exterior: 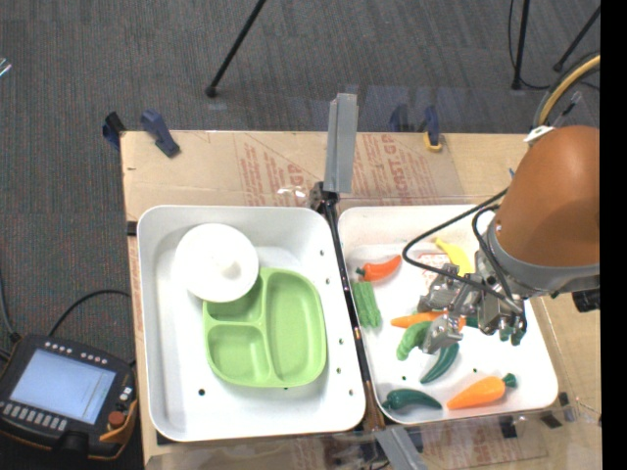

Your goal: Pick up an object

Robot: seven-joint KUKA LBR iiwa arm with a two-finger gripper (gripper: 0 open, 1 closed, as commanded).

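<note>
We see the metal two-finger gripper (pixel 443 333) low in the right white bin (pixel 541 365), over a green plastic toy pepper (pixel 415 340); its grasp we cannot tell.

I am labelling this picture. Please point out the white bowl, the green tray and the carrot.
white bowl (pixel 217 261), camera view, centre of the bowl.
green tray (pixel 294 326), camera view, its large compartment.
carrot (pixel 477 393), camera view, orange body.

Right bin (pixel 392 225): toy vegetables (pixel 431 355) crowd centre and front, back bare | Left bin (pixel 157 360): tray (pixel 269 331), bowl (pixel 217 261) fill middle, edges open
</note>
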